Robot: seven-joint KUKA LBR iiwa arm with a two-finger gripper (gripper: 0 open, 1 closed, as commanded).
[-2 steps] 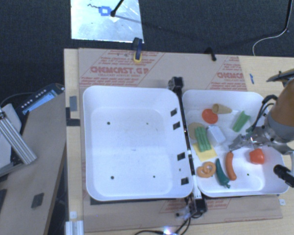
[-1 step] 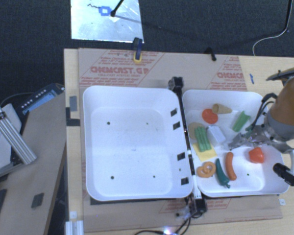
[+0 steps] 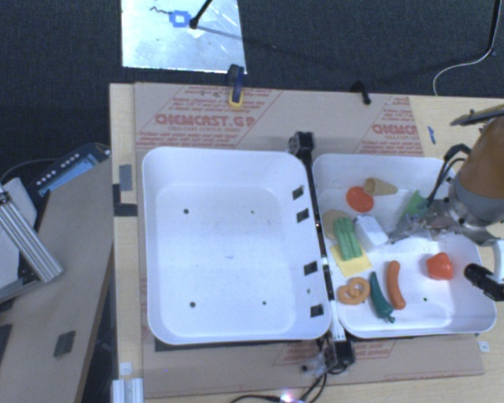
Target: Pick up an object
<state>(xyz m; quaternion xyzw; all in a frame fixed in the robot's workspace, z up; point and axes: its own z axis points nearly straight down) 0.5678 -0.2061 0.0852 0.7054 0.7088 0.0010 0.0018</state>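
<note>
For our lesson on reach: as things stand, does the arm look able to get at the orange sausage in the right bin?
Probably yes. The orange sausage lies uncovered in the right bin, apart from the dark green vegetable beside it, and the end effector hangs just above it in the picture.

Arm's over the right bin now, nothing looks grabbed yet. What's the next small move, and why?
Probably lower the gripper a little and close it on the white block. Its tip sits just beside that block in the right bin, and no item shows between its fingers. The green piece and the tomato lie close by, so a short, straight descent seems safest.
</note>
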